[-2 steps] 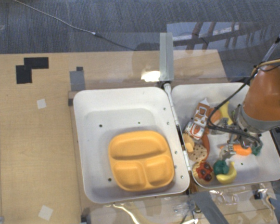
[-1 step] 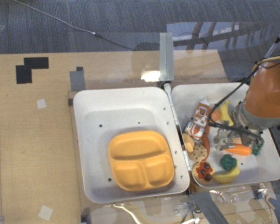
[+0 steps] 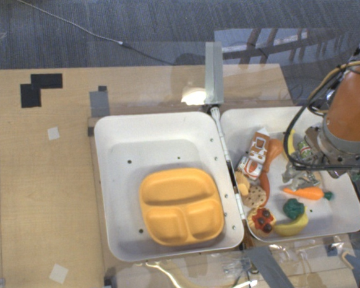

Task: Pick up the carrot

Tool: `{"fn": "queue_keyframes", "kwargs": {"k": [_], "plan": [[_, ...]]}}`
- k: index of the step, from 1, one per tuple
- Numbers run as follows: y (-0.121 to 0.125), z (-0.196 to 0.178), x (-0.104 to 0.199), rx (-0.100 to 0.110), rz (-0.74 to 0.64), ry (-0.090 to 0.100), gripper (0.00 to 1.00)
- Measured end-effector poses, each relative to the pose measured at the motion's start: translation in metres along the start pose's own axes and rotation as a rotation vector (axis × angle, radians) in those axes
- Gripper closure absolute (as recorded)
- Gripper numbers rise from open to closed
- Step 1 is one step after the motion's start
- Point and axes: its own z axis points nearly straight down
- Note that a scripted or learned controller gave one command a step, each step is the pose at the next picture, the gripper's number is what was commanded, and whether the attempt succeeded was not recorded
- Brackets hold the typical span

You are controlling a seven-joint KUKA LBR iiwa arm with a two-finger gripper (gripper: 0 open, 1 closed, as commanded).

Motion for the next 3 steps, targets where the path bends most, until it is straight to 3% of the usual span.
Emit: {"fn": "queue_keyframes", "kwargs": {"k": [1,2,3], "plan": [[-0.058,0.051,0.014,0.009,-0.201,-0.012,1.00],[-0.056,0.057,0.018,0.000,-0.199,0.000,0.00],[-0.042,0.067,0.046,0.003,-0.171,-0.003,0.00]]}}
